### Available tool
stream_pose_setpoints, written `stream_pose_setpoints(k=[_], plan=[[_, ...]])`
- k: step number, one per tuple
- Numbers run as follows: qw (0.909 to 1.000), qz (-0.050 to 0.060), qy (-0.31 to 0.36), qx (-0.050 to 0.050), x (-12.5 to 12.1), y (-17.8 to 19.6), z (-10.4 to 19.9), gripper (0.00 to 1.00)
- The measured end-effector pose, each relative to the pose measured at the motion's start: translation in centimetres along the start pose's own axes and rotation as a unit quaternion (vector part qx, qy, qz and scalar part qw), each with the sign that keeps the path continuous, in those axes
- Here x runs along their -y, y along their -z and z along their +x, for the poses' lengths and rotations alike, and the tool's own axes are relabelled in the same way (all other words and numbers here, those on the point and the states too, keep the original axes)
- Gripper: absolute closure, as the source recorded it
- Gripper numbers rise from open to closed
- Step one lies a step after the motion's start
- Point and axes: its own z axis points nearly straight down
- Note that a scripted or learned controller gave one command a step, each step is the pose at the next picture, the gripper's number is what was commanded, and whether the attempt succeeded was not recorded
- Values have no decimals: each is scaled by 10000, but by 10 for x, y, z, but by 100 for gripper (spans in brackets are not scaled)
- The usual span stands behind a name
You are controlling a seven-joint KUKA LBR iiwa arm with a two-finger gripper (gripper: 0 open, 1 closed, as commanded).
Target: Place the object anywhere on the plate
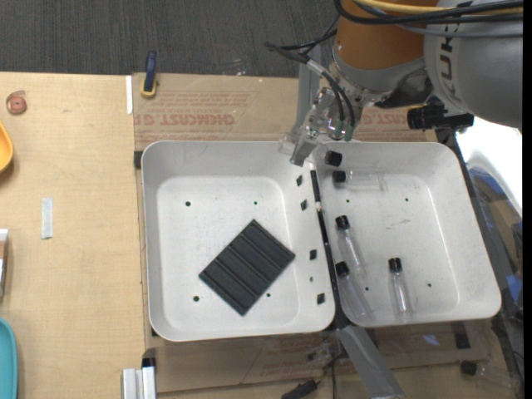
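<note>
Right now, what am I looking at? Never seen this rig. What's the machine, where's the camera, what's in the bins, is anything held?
It is a single camera fixed above a bench, looking down at a slant. The grey machine with the orange band is a robot arm reaching in from the right. Its gripper hangs over the back rim where two shallow white bins meet. The left bin holds a dark ridged rectangular plate lying flat at an angle. The right bin holds several small clear vials with black caps: one near the front, two along the left wall, one near the back. Something clear glints at the gripper, but whether it holds a vial is too blurred to tell.
</note>
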Motion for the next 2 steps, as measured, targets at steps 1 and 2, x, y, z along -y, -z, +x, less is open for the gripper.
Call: stream_pose_setpoints(k=[1,2], plan=[[9975,3,713,-7,51,35,72,100],[8958,-11,4444,-11,108,-23,61,100]])
